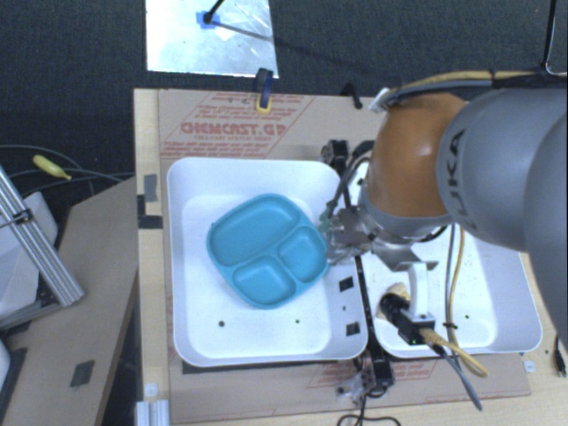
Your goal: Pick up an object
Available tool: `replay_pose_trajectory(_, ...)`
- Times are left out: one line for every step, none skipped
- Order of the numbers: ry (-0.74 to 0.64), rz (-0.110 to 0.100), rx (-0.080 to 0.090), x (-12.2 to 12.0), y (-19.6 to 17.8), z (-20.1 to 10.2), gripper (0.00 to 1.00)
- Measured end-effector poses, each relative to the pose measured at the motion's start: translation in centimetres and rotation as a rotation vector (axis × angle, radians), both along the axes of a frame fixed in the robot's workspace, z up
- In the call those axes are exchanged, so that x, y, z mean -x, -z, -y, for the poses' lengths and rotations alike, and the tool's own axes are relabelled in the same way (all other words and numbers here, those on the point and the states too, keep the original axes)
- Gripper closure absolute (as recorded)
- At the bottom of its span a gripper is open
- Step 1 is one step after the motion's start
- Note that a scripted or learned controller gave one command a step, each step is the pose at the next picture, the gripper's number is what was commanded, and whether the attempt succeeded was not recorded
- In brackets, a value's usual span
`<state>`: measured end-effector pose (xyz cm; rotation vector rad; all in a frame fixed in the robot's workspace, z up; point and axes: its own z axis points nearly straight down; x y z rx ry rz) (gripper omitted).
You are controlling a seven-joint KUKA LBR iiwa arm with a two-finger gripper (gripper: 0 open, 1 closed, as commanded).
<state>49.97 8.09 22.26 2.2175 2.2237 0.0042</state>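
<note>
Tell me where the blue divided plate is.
The blue divided plate lies in the left white bin, toward its right side, its right edge right beside the arm's gripper.

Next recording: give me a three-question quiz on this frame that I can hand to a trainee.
1. True or false: the blue divided plate lies in the left bin.
2. How many compartments does the plate show? A) two B) three C) five
3. Fill in: the arm hangs over the ____ between the two bins, near the plate's right edge.

Key
1. True. The plate rests on the floor of the left bin, not the right bin.
2. B. One large compartment and two smaller ones.
3. Divide. The orange band sits above the bins' adjoining walls, and the gripper is beside the plate's right rim.
</note>
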Motion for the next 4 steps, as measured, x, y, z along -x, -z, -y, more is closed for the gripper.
replay_pose_trajectory(0.003, 0.0, 0.0, 0.0, 0.0, 0.0, 0.0)
replay_pose_trajectory(0.006, -0.004, 0.002, 1.4, 4.0, 4.5, 0.0)
replay_pose_trajectory(-0.01, 0.011, -0.003, -5.8, -3.0, -3.9, 0.0)
replay_pose_trajectory(-0.006, 0.013, -0.005, -5.3, -14.7, -7.0, 0.0)
